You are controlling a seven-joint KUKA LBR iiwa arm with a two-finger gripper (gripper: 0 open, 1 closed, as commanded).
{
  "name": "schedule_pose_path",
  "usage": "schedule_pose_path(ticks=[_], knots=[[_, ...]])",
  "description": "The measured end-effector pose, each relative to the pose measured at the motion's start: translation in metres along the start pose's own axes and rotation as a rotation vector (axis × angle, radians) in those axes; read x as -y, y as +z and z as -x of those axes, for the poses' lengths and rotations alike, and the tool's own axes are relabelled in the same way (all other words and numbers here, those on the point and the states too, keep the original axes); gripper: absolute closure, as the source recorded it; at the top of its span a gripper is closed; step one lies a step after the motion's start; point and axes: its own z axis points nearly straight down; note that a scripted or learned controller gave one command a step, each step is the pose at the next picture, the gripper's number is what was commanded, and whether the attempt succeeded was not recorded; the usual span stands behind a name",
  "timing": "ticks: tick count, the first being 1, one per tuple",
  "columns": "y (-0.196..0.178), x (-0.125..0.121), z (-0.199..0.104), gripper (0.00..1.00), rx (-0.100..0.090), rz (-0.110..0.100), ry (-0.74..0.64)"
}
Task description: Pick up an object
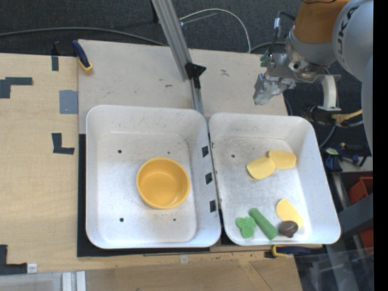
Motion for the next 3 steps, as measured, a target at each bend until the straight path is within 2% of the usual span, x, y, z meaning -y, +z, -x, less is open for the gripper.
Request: schedule_pose_path(ticks=[3], knots=[[0.056, -0.004, -0.160, 1.00, 0.000, -0.003, -0.001]])
